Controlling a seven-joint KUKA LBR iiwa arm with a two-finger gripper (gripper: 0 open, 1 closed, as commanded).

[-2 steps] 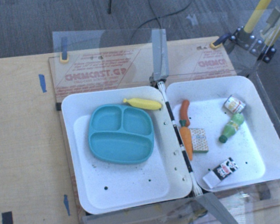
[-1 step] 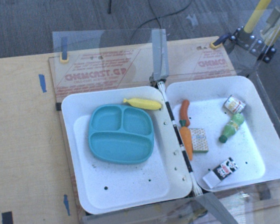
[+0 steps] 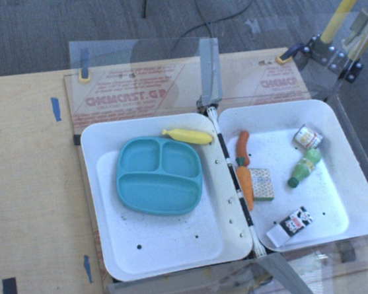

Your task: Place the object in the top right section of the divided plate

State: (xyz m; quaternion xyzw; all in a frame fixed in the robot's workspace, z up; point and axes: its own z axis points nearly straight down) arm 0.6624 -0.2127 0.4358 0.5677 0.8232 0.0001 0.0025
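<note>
Starting at the left: the left bin holds the blue divided plate, lying flat, one long section along its near side and two smaller ones behind. Its top right section has nothing in it. A yellow banana lies just past that section, touching or almost touching the plate's far right rim, on the bin floor.

Across the divider, in the right bin: a reddish sausage and an orange carrot lie end to end along the left wall, with a small patterned box right beside the carrot. Further right, a green bottle lies on its side, a small can just behind it. A black-and-white carton lies nearest the front edge.
</note>
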